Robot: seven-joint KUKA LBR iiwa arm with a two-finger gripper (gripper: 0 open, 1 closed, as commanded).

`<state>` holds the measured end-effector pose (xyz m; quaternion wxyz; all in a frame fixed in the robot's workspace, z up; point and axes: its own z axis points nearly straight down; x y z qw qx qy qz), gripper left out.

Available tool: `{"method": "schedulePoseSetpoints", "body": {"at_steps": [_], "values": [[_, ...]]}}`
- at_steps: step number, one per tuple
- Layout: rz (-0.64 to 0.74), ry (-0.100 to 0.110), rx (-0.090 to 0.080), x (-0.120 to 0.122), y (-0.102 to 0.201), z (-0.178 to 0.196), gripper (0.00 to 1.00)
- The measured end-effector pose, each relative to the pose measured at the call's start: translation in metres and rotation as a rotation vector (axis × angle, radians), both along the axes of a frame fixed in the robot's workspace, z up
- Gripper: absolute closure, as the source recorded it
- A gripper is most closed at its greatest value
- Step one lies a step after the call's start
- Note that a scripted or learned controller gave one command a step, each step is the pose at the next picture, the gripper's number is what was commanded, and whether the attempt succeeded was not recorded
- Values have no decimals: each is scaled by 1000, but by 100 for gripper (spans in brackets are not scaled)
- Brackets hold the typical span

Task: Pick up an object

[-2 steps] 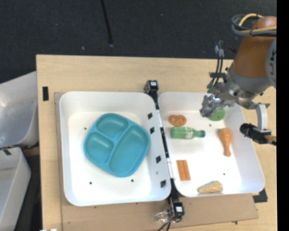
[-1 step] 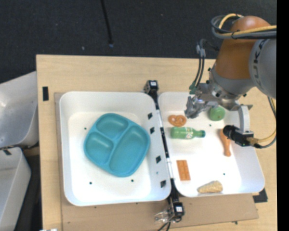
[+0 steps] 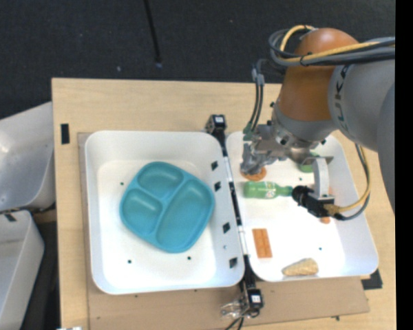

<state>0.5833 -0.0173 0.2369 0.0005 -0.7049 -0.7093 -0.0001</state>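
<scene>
In the right bin (image 3: 358, 253), a tan lump (image 3: 300, 268) lies at 6 o'clock, an orange block (image 3: 261, 243) beside it, a green bottle (image 3: 265, 191) centrally; the claw (image 3: 253, 165) hovers at 10 o'clock, its opening impossible to tell

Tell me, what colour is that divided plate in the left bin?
The divided plate is turquoise blue, seen clearly in the camera view.

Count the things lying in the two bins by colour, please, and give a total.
Blue: 1, divided plate
Green: 1, bottle
Orange: 2, flat block, small piece under the gripper
Tan: 1, lump
Total: 5
</scene>
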Motion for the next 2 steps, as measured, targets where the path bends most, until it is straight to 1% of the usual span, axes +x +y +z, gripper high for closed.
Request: {"method": "schedulePoseSetpoints", "body": {"at_steps": [1,2], "values": [[-1,2,-1,-27,44,-7,100],[3,0,2,-48,101,6,100]]}}
